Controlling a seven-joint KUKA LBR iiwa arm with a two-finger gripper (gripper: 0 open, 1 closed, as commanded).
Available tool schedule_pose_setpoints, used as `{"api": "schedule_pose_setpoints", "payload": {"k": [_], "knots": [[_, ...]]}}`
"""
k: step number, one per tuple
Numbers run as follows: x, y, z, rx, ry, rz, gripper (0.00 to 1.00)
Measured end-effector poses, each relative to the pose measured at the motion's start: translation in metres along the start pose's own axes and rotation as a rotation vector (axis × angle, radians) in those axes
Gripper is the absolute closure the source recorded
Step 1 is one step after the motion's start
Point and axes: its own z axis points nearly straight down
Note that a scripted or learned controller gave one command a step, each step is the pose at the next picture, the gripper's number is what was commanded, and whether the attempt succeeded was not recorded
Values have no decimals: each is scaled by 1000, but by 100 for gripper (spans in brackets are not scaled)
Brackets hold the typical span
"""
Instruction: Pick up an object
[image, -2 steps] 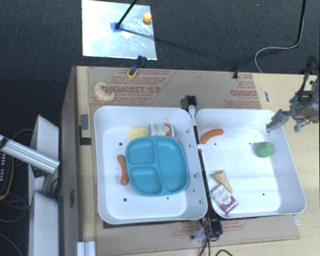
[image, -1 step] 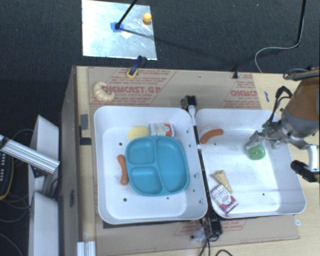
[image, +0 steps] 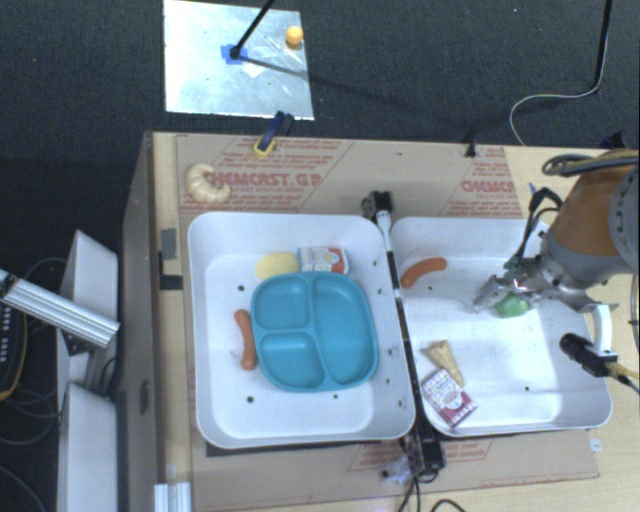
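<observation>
Dark carpet floor (image: 420, 60); cardboard-topped bench (image: 330, 165).

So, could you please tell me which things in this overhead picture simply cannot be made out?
- The two-finger gripper: too small and blurred to tell how its fingers stand.
- The small green object beside it: partly covered by the gripper, so its shape and any contact are unclear.
- The yellow rounded item: its lower edge is hidden behind the blue divided plate.

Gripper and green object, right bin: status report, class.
Gripper low in right bin, over green object. Grasp unconfirmed. Sausage nearby, apart.
</observation>
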Motion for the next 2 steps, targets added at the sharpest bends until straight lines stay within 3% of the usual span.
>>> {"api": "schedule_pose_setpoints", "payload": {"k": [1, 2], "knots": [[0, 1, -11, -2, 0, -1, 100], [33, -19, -27, 0, 1, 0, 100]]}}
